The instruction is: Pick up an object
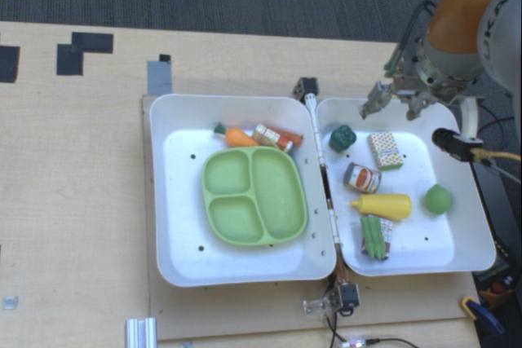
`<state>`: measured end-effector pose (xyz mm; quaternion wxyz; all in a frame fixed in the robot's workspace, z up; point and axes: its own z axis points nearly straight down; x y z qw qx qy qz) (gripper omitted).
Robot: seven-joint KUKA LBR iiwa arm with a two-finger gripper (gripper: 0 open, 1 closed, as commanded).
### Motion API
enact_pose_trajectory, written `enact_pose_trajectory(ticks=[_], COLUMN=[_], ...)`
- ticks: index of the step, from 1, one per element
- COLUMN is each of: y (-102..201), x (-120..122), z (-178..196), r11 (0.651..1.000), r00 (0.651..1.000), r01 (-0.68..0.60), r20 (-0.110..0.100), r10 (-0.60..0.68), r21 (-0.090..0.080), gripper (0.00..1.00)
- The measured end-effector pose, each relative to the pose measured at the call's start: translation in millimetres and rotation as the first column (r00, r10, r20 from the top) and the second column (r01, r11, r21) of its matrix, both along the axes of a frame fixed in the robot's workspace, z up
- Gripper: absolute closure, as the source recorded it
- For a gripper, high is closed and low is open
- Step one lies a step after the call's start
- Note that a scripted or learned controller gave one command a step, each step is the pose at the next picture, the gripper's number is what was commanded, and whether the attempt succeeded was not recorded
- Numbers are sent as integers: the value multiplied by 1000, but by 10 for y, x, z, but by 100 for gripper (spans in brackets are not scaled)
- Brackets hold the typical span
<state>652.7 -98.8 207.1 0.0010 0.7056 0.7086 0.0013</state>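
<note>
Spread apart and holding nothing, the gripper (395, 102) hangs over the far edge of the right bin (457, 257), its two fingers pointing down toward the rim, with the grey arm and its orange band (473, 0) reaching in from the upper right. Inside that bin lie a dark green ball-like thing (342, 138) near the far left corner, a pale patterned box (385, 150) just beside it, a small can (363, 178) with a red and white label, a yellow bottle (383, 206), a green toy vegetable (373, 238) toward the near side, and a green ball (438, 199) by the right wall. The left bin (175, 257) holds a light green divided plate (254, 196), with a carrot (240, 138) and a small packet (275, 137) lying just beyond its far edge.
</note>
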Motion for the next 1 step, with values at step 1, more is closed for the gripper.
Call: enact_pose_trajectory(ticks=[1], y=[-94], x=[-136], z=[-969], r11=[1000], r00=[1000], r01=[0], r20=[3], r10=[0], r21=[-1], gripper=[0])
